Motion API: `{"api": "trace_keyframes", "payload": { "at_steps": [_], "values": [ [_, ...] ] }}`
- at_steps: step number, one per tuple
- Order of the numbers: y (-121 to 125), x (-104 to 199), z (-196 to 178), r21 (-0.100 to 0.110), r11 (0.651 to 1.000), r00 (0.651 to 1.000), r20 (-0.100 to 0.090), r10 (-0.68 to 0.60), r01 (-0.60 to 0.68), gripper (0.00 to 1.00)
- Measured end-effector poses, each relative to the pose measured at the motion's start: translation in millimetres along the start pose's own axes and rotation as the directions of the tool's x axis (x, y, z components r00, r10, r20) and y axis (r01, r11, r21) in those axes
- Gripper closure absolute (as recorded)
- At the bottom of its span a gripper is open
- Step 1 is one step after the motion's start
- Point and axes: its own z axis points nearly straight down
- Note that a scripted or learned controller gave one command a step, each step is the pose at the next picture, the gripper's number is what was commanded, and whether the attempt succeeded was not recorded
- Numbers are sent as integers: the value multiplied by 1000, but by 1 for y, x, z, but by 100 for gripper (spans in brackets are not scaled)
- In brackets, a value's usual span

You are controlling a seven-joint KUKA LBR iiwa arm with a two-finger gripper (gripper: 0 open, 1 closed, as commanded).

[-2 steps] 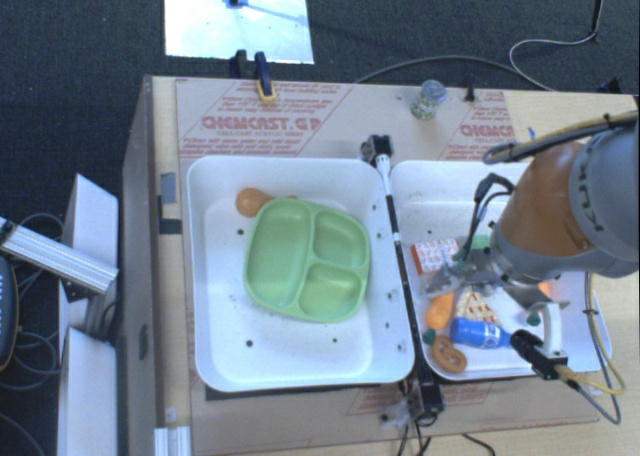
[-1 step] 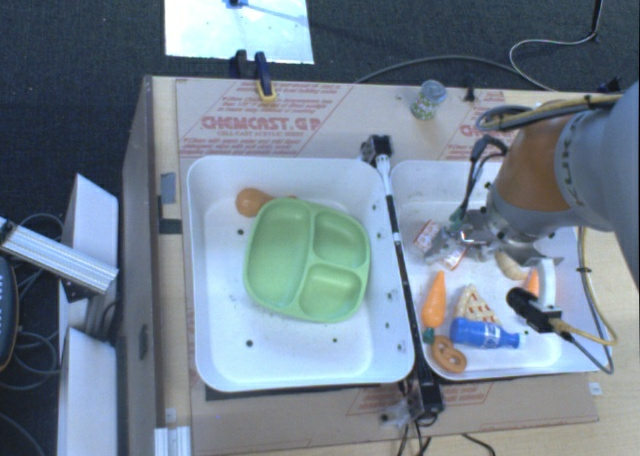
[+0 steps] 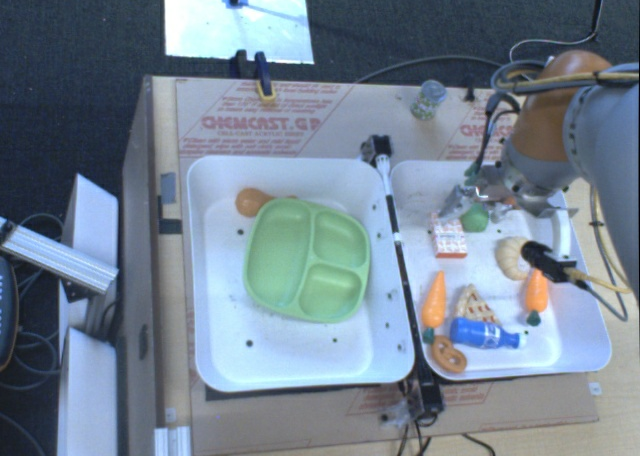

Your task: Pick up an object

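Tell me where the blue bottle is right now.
The blue bottle lies on its side near the front edge of the right bin, just below the pizza slice and right of the pretzel.

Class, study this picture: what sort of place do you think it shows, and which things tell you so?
Probably a robotics lab test bench: a robot arm reaches over two white bins, which hold toy food such as a carrot and a green divided plate.

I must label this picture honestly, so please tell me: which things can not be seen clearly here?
- Claw: small and seen at a slant in the camera view; whether it is open or shut cannot be told.
- Green object: partly covered by the claw; its kind is unclear.
- Orange object: partly hidden behind the green divided plate.
- Red-and-white box: print too small to read.
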Motion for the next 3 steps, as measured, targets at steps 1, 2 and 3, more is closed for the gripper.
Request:
{"api": "trace_keyframes", "payload": {
  "at_steps": [1, 2, 3],
  "values": [
    [1, 0, -11, -1, 1000, 1000, 0, -3, 3, 100],
    [1, 0, -11, -1, 1000, 1000, 1, -4, 4, 0],
    [27, -60, -19, 0, 1000, 1000, 1, 2, -2, 0]
  ]
}}
